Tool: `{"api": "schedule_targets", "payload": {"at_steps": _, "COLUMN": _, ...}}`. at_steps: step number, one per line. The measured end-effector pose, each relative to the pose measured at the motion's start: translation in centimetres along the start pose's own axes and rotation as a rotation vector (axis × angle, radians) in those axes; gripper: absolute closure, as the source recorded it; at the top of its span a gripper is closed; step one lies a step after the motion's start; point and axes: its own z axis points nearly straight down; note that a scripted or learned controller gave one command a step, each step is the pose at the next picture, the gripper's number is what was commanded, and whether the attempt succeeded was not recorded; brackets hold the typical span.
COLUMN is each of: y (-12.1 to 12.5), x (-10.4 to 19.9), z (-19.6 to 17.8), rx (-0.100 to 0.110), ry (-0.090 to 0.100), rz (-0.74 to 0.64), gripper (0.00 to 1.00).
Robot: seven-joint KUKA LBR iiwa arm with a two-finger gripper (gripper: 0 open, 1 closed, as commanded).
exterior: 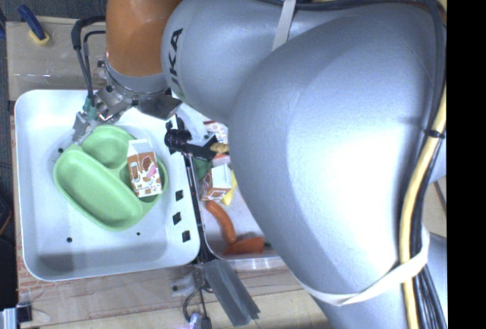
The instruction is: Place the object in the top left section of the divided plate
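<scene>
Carton (pixel 144 170) is seen lying in the plate's (pixel 91 191) right section, long axis running near-far. Gripper (pixel 89 120) finger state cannot be told.

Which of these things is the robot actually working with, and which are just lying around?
Part of the job:
- green divided plate in the left bin
- small printed carton lying on the plate's right section
- gripper at the plate's top edge

Just lying about, in the right bin:
- orange carrot
- another small carton
</scene>
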Motion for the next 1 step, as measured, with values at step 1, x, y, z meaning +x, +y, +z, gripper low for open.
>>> {"api": "schedule_targets", "payload": {"at_steps": 1, "y": -3.62, "x": 4.85, "z": 9.65, "rx": -0.006, "ry": -0.001, "rz": -0.071, "gripper": 0.0}}
